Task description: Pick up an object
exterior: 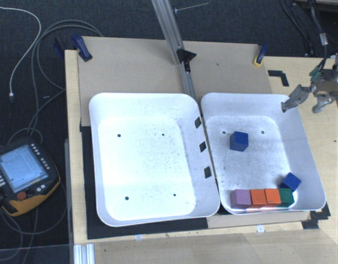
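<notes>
The tool (305, 99) hangs spread and unladen over the right bin's (256, 100) far right corner. The lone blue cube (239, 141) sits mid-bin, well apart from the near-edge row; recommend a centred, vertical descent with fingers straddling it.

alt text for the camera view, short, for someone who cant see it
Overhead view of two white bins: the right bin holds a lone blue cube near its middle and a front-edge row of purple, orange and green blocks with another blue one. The tool hovers open at the bin's far right corner.
</notes>
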Robot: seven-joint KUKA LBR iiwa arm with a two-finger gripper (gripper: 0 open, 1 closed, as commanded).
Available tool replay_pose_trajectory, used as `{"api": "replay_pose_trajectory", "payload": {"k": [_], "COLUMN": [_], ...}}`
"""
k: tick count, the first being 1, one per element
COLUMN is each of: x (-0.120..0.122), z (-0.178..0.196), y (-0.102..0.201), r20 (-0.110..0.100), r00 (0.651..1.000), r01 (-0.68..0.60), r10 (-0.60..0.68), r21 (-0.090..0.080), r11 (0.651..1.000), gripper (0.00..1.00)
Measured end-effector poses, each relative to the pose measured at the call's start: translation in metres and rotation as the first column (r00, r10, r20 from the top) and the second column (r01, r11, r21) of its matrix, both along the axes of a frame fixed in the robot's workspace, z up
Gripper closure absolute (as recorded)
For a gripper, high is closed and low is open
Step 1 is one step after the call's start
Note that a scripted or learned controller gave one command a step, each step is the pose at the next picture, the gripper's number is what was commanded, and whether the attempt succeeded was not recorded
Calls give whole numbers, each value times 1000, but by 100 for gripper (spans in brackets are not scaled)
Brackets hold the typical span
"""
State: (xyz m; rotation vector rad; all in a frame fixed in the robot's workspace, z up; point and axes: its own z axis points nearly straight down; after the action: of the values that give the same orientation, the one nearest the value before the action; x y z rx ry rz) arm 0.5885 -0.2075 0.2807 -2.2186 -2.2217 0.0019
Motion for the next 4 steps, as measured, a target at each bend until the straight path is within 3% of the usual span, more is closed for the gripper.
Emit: {"api": "replay_pose_trajectory", "payload": {"k": [1,2,3,4], "x": [23,-34,7,0], "z": [-119,-186,-181,-181], "y": [40,109,78,121], "r20": [-6,-11,7,-1], "r00": [1000,1000,1000,1000], "r01": [-2,-4,0,-3], "r10": [2,4,0,3], "r21": [4,7,-2,3], "r11": [1000,1000,1000,1000], "gripper": [0,0,0,0]}}
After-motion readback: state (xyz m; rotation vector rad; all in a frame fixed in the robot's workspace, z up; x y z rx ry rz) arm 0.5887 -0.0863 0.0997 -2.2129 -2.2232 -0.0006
